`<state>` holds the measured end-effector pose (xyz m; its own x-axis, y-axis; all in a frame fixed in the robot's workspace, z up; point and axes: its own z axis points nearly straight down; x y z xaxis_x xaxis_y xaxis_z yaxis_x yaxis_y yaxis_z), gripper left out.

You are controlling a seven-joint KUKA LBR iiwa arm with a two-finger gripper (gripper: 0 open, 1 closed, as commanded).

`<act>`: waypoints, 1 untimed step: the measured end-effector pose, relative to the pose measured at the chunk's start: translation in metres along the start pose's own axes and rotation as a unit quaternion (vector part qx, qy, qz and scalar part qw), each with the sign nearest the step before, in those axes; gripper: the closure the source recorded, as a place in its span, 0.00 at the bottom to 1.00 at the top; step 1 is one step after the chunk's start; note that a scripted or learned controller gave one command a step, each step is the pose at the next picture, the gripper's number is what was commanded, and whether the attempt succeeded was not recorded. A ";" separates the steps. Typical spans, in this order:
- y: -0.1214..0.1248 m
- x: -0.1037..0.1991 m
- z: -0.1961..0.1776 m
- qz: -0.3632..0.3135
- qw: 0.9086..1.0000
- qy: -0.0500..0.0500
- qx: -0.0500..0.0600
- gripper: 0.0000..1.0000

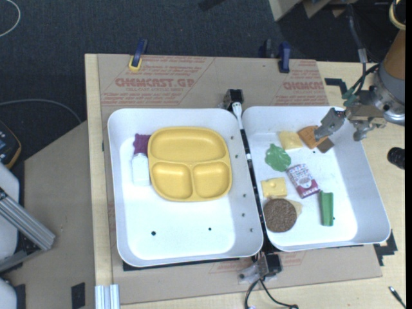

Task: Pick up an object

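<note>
Hovering over the right white bin (pixel 360 172), the claw (pixel 325 131) is gripping a flat brown-orange wedge-shaped piece (pixel 309 136) between its fingers.

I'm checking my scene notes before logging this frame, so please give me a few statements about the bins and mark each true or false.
1. The yellow divided tray lies in the left bin. True.
2. The green stick lies in the left bin. False: it lies in the right bin, near that bin's right wall.
3. A white bottle with a purple cap lies beside the tray's left edge. True.
4. The brown round patty rests on the yellow tray. False: it lies in the right bin, just below a yellow cheese piece.
5. The gripper is over the left bin. False: it is over the right bin's upper part, by an orange-brown piece.
</note>
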<state>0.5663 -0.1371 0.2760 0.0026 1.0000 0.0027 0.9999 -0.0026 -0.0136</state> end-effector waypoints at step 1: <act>0.002 0.000 -0.007 -0.001 1.000 -0.001 -0.006 0.00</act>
<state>0.5682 -0.1370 0.2826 0.0002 1.0000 0.0006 1.0000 -0.0002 -0.0012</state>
